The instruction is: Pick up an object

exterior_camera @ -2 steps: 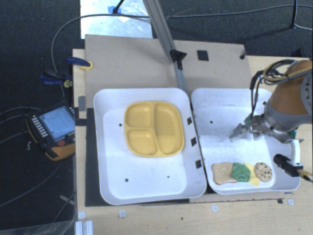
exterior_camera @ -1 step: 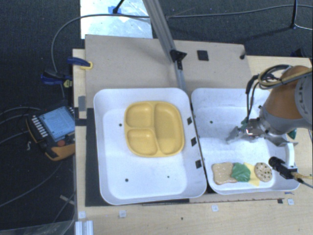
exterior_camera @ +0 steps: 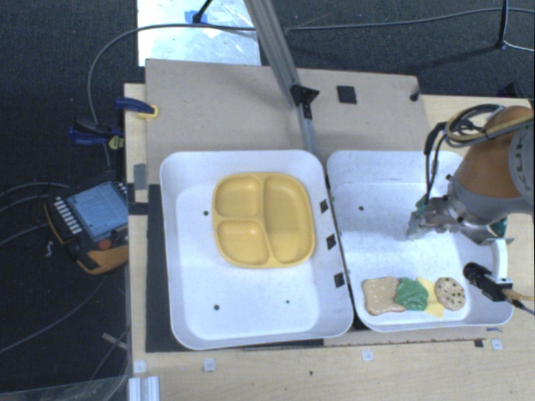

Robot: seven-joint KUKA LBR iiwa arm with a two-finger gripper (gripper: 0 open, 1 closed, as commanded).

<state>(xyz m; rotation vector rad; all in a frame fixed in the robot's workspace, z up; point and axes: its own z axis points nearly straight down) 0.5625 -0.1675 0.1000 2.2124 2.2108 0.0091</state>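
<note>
Along the front edge of the right bin (exterior_camera: pixel 376 182) lies a row of toy foods: a tan bread slice (exterior_camera: pixel 383 296), a green leafy piece (exterior_camera: pixel 411 293), a small yellow piece (exterior_camera: pixel 433 305) and a round chocolate-chip cookie (exterior_camera: pixel 450 292). My gripper (exterior_camera: pixel 424 222) hangs over the right half of this bin, behind the row and apart from it. The grey wrist and orange band (exterior_camera: pixel 495 170) cover it from above. Nothing shows between its fingers.
The left bin (exterior_camera: pixel 188 307) holds a yellow three-compartment plate (exterior_camera: pixel 263 219). A grey pole (exterior_camera: pixel 276 44) slants in from the top toward the gap between the bins. Cables and a handheld pendant (exterior_camera: pixel 90 215) lie off the bench at left.
</note>
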